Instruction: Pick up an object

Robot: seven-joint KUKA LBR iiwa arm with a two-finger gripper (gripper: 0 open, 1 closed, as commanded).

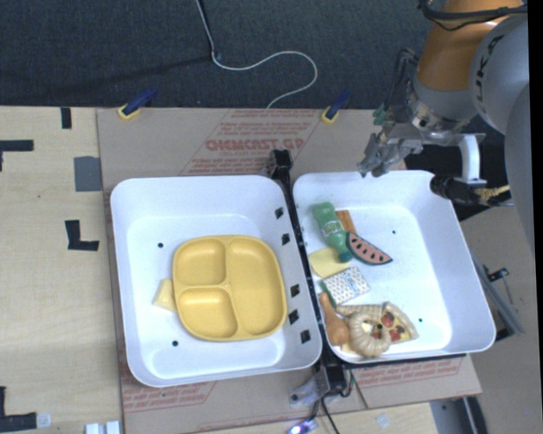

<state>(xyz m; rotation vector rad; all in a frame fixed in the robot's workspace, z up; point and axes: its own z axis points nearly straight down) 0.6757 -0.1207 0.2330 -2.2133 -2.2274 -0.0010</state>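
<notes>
Fingers hover well apart from watermelon slice.

Bright, even overhead light; soft shadows, slightly grainy.

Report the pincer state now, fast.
Pincer: above the far rim of the right bin, nothing between its fingers; open or closed cannot be told.

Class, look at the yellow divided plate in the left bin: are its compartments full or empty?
Empty. The yellow plate lies flat in the left bin, and all three compartments show bare yellow surface.
</notes>
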